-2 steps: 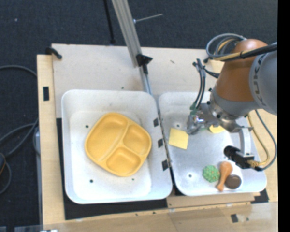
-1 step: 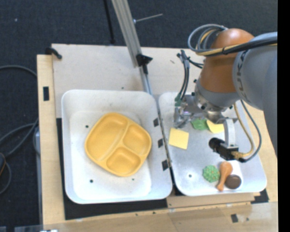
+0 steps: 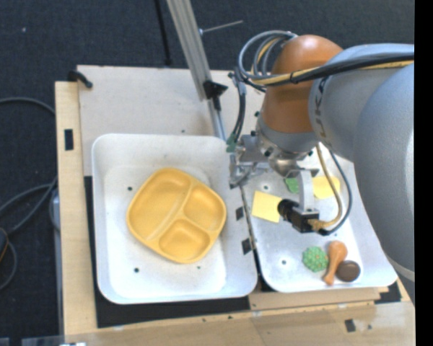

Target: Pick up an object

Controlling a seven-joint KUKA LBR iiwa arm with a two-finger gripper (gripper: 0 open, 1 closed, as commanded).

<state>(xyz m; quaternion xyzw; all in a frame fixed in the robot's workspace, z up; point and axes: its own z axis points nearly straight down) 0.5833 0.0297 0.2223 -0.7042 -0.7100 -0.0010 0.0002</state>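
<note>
My gripper (image 3: 244, 166) hangs low at the left edge of the right bin (image 3: 278, 265), I judge to reach the yellow block (image 3: 265, 206) just beside it. My arm (image 3: 368, 99) hides my jaws; I cannot tell their state.

Bright, even overhead light w/ soft shadows, slight blur throughout

yellow square block (image 3: 266, 206), lying flat, right bin's (image 3: 289, 267) left side
</note>
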